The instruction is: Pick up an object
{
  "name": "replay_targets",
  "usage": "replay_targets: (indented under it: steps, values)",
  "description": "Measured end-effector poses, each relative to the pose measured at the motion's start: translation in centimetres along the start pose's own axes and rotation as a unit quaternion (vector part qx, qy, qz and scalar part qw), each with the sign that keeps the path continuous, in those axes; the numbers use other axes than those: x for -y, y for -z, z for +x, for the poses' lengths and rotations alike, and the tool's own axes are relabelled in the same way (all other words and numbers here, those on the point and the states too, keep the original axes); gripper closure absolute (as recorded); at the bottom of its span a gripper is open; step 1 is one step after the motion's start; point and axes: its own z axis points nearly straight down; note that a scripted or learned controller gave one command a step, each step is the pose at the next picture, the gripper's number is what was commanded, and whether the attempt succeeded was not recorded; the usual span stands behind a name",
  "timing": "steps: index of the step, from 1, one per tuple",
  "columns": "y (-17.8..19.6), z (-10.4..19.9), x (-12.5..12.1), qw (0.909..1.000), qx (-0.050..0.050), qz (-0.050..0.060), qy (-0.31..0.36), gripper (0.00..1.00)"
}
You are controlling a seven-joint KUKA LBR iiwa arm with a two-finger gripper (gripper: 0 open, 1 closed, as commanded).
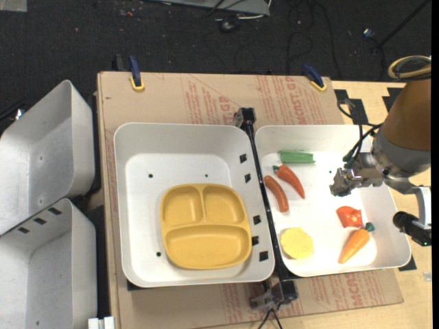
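Fingers of the gripper (341, 184): state cannot be told, they are dark and small against the right bin (322, 134). Nothing is visibly held. A red pepper piece (350, 216) lies just below them, a carrot (354, 245) beyond it. Sausage (277, 192), chili (291, 179), green piece (296, 157) and yellow disc (297, 242) lie leftward. The left bin (130, 184) holds a yellow tray (205, 225). Both bins rest on a cardboard sheet (185, 94).

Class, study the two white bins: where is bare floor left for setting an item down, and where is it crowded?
Left bin: bare floor above the yellow tray. Right bin: a bare patch bordered by chili, yellow disc and carrot. Crowded along its left side and around the gripper.
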Motion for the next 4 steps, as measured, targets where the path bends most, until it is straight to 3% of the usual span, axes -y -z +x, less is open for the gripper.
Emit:
replay_targets:
  steps: [1, 3, 4]
  values:
    - [3.4, 0.0, -0.1, 1.0000, 0.000, 0.001, 0.000, 1.00]
    - [3.8, 10.9, -3.2, 1.0000, -0.002, 0.002, 0.003, 1.00]
    - [4.3, 16.1, -5.9, 1.0000, -0.002, 0.001, 0.003, 1.00]
